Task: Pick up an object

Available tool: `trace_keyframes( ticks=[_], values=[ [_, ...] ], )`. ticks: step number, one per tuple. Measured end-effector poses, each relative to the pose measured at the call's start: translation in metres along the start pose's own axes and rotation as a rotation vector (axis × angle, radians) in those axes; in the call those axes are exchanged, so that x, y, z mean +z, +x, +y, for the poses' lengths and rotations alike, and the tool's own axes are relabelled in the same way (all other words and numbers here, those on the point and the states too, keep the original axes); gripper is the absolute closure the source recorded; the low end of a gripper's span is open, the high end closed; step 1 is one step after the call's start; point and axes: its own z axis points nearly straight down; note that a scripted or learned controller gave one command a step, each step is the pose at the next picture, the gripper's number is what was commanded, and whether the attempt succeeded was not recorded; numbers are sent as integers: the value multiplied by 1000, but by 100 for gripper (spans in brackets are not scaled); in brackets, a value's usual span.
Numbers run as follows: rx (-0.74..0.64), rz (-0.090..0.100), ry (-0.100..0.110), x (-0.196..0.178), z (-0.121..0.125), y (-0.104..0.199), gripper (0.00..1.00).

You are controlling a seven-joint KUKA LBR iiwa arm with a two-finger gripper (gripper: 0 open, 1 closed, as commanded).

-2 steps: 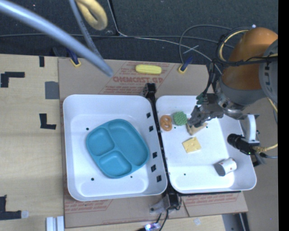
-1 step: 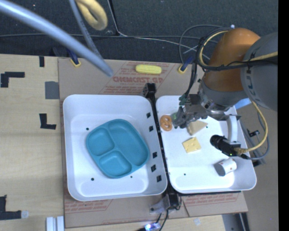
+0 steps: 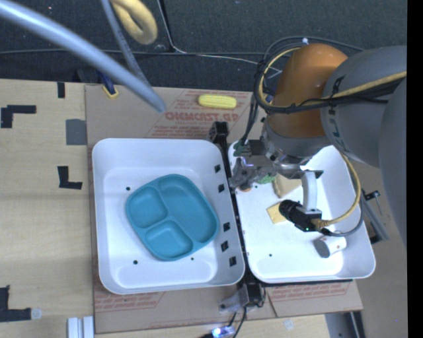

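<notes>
Blurred grey bar (image 3: 59,34) cuts across the top-left, closest to the lens, out of focus. Blurry yellowish blob (image 3: 135,18) sits just above it at the top edge; can't tell what it is.

Arm (image 3: 377,99) enters from the right, big grey link over the far-right corner of the right bin (image 3: 297,261). Orange band (image 3: 307,79) sits above the wrist, over that bin's far edge.

Gripper (image 3: 246,173) is low over the right bin's left side, right by the divider between the two bins. Open or closed: can't tell, the wrist hardware blocks the view. Nothing visibly held.

Pick candidates, right bin:
- tan wedge (image 3: 276,212), mid-bin, right of the gripper and nearer the camera, apart from it
- second tan piece (image 3: 285,187), just beyond the wedge, partly under the wrist
- small grey-white piece (image 3: 329,247), near the bin's front-right, well apart from the gripper

Left bin (image 3: 106,158): one blue divided plate (image 3: 172,216), three compartments, lying flat around the middle, turned at an angle to the bin walls. Not touching the walls.

Outside the bins: yellow oblong item (image 3: 217,101) lies on the printed cardboard sheet (image 3: 99,125) behind the bins, close to the arm's cables. Both bins sit on that sheet. Wooden bench (image 3: 33,211) to the left carries black tape marks (image 3: 16,115).
</notes>
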Motion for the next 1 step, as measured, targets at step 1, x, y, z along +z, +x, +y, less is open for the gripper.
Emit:
trace_keyframes(
  ticks=[1],
  values=[
    [0, 0, 2, 24, -18, 53, 100]
  ],
)
